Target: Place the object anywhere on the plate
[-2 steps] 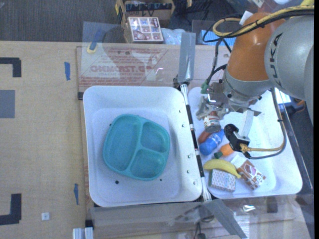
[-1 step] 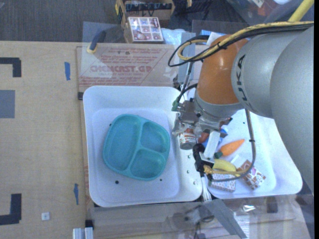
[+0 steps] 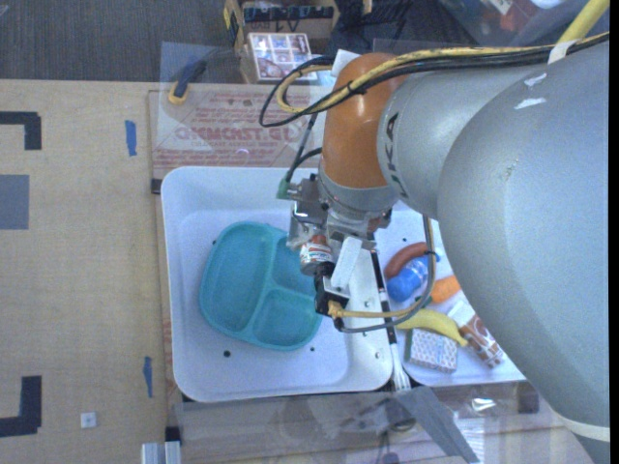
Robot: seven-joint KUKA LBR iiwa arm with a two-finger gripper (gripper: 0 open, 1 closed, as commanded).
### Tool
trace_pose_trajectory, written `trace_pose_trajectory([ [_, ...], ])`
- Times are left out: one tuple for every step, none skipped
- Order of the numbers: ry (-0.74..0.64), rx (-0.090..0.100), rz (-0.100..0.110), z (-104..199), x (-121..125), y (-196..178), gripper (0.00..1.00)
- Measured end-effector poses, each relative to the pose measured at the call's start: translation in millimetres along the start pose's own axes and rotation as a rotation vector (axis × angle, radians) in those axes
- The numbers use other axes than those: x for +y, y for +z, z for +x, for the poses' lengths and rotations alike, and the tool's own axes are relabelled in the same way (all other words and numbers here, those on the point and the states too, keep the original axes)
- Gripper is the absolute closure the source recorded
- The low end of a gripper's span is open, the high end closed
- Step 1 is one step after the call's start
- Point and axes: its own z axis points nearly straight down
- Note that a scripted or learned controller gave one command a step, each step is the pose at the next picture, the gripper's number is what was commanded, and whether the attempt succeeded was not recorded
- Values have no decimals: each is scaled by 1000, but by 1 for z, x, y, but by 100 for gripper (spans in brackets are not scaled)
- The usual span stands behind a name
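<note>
While over plate (image 3: 240, 288) edge, gripper (image 3: 311, 255)

My arm (image 3: 503, 162) is a broad, smooth grey shell, glossy where light strikes it. An orange band (image 3: 356, 124) rings it above the wrist, with dark lettering beside it. Along its top run black cables (image 3: 435, 56) and a yellow cable (image 3: 585, 17). My gripper (image 3: 314, 247) is grey metal.

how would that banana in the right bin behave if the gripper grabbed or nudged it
The banana is curved, so a push would likely swivel it rather than roll it. Its smooth skin looks slightly slippery to pinch. It is slim, so it is probably light.
</note>
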Motion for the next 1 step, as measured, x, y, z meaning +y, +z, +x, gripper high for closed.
trace_pose_trajectory([
  [0,0,0,0,0,0,0],
])
